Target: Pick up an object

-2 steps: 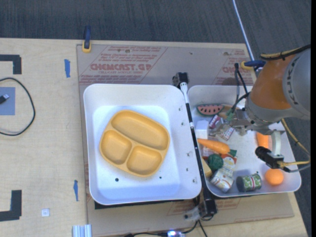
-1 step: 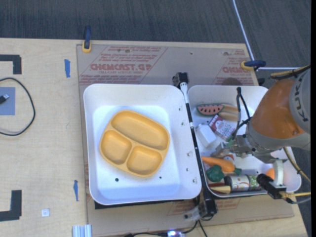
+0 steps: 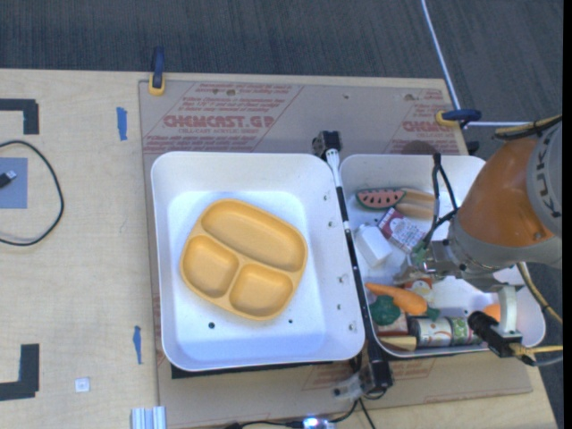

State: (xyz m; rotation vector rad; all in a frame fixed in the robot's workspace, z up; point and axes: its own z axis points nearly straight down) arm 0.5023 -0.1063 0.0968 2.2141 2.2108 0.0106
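Note:
The right bin (image 3: 357,170) holds a heap of toy food. A watermelon slice (image 3: 380,197) lies at its far side, with a red and white packet (image 3: 404,231) and a white block (image 3: 371,244) below it. Nearer the front lie an orange carrot (image 3: 399,298), a green broccoli piece (image 3: 385,311) and a labelled can on its side (image 3: 440,331). My arm with its orange band (image 3: 505,199) reaches in from the right. The gripper (image 3: 427,263) is low over the middle of the heap, just above the carrot, and its tip is hidden among the items.
The left bin (image 3: 170,239) holds a yellow divided plate (image 3: 243,257). A black divider rail (image 3: 344,231) runs between the bins. A black cable (image 3: 49,195) loops on the bench at the far left.

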